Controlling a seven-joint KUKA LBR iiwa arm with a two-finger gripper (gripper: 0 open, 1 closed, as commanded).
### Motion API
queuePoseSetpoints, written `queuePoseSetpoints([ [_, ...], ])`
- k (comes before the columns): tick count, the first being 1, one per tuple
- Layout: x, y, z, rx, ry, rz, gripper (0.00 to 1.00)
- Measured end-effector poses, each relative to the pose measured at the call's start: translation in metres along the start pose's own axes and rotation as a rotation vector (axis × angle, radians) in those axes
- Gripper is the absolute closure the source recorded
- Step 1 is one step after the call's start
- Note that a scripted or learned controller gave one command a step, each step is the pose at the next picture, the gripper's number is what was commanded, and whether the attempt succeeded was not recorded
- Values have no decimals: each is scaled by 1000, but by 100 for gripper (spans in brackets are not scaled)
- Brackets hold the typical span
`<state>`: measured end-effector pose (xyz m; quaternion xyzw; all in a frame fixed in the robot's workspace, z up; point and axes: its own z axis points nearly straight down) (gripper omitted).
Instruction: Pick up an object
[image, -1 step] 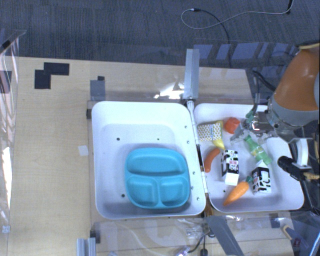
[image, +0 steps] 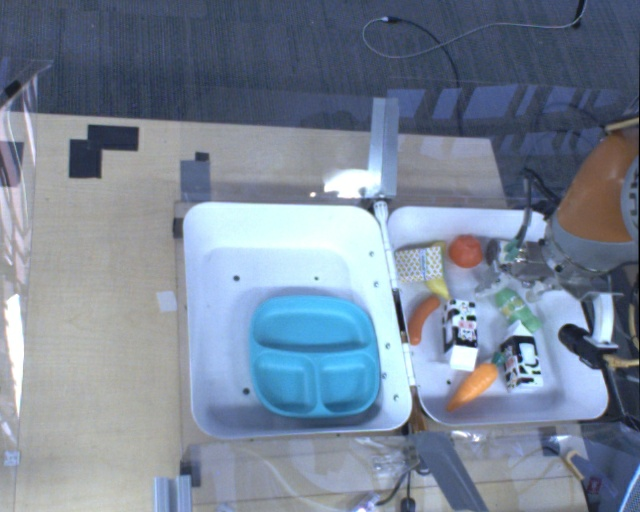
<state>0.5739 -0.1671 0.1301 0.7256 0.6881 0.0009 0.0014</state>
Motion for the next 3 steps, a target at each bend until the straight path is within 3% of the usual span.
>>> queuePoseSetpoints([
  [1,-22,-11,41,-9,-1,-9,0],
  [2,-21,-8,29,-16,-1,-11,100],
  [3,13,-11,-66,-3,0,112,100],
])
